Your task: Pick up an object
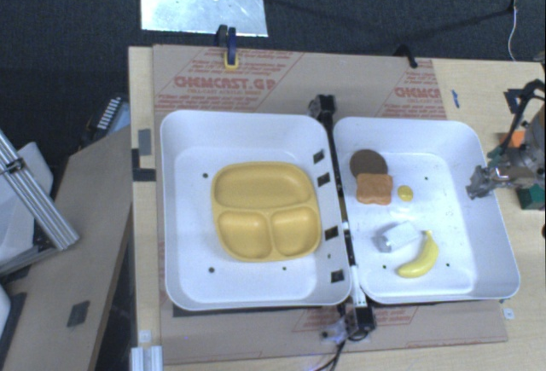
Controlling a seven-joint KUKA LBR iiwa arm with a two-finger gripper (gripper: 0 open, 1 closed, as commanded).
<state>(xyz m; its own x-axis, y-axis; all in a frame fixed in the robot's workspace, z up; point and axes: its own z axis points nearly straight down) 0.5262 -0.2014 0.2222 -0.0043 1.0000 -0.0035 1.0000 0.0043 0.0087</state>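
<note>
Picking hasn't begun: gripper [479, 183], open or closed I cannot tell, waits right of the curved yellow plastic banana [420, 258], which it must reach.

A single fixed camera looks down from above the bench [281, 71] at a slant, set far enough back to take in both white bins whole. The left bin [183, 190] fills the middle of the frame, the right bin [478, 216] sits toward the right side. Dark floor [68, 11] shows along the top and left. The gripper [479, 182] enters at the right edge.
</note>
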